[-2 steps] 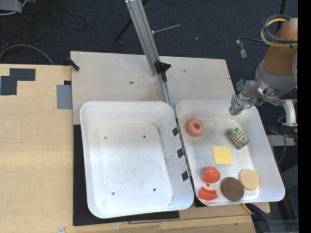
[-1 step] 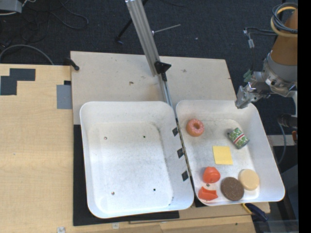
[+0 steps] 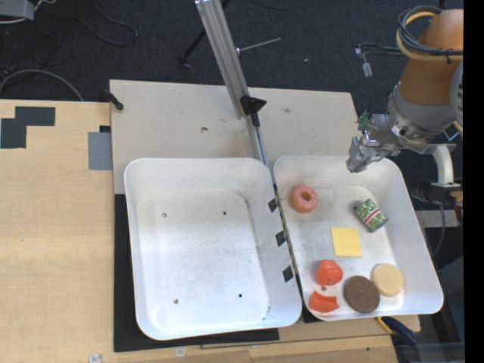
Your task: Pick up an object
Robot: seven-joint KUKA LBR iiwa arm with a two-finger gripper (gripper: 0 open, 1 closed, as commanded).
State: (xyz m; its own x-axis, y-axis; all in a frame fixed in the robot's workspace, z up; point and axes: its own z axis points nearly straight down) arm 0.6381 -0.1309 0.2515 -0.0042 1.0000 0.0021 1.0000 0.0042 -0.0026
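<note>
The bench (image 3: 189, 112) carries two shallow white bins side by side. The left bin (image 3: 151, 180) is the bigger expanse in view and bears only small dark specks. The right bin (image 3: 423, 278) holds every candidate for picking.

The arm (image 3: 427, 74) comes in from the right, its orange band high in the frame, and its pincer (image 3: 361, 157) hangs over the back rim of the right bin, near the far right corner. How wide the pincer stands I cannot tell; it is small and dark against the rim. Nothing shows in its grip, and it is clear of every object.

Inside the right bin, going by size: a brown round disc (image 3: 361, 294) at the front, touching or nearly touching a cream round piece (image 3: 388, 280) just beside it; a yellow square (image 3: 346, 242) in the middle; a pink ring (image 3: 304, 199) towards the back left; a red piece (image 3: 328, 272) and a second red piece (image 3: 324, 302) at the front left; and a small green-and-red packet (image 3: 370, 215), the nearest thing to the pincer.

As I judge it, the task is barely begun: all objects lie in the bin, none lifted. Choosing a target, descending, closing and raising all remain.
</note>
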